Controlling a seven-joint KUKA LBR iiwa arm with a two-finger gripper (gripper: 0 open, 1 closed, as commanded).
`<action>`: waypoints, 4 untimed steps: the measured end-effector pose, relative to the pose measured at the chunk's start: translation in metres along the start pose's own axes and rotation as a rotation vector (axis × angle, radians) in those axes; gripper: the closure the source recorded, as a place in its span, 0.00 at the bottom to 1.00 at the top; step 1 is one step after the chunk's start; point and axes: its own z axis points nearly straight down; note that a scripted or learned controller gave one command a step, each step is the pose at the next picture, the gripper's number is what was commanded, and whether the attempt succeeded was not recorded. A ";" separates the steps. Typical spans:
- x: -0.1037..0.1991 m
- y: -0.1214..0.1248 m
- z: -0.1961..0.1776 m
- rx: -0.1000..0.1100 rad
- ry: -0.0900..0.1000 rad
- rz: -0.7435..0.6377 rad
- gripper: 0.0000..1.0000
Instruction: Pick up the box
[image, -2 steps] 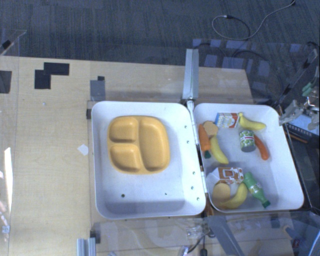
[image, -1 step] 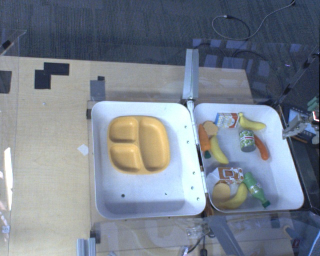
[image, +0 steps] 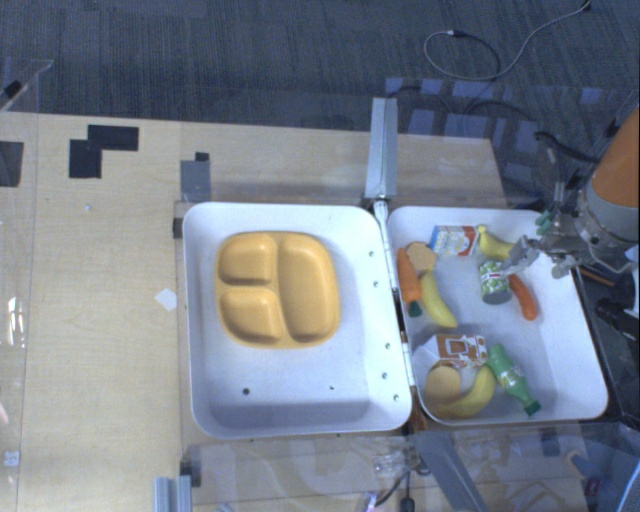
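Observation:
Two small boxes lie in the right bin (image: 590, 395). A white carton with blue and orange print (image: 452, 240) rests near the bin's far edge. A white and brown carton (image: 462, 348) lies toward the near side, beside a banana (image: 472, 395). My gripper (image: 530, 252) hangs over the bin's far right part, just above a grey-green can (image: 494, 282) and a red sausage (image: 524, 298). It is well to the right of the far carton and touches neither box.
The right bin also holds a second banana (image: 436, 300), a small yellow banana (image: 494, 243), a carrot (image: 408, 280), a bread roll (image: 442, 380) and a green bottle (image: 512, 378). A yellow divided plate (image: 277, 288) sits in the left bin (image: 300, 405).

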 end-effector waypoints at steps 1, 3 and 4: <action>0.012 0.022 0.092 -0.005 -0.001 0.036 0.00; -0.005 0.086 0.048 -0.004 -0.001 0.232 0.00; 0.071 0.084 0.096 -0.004 -0.009 0.420 0.00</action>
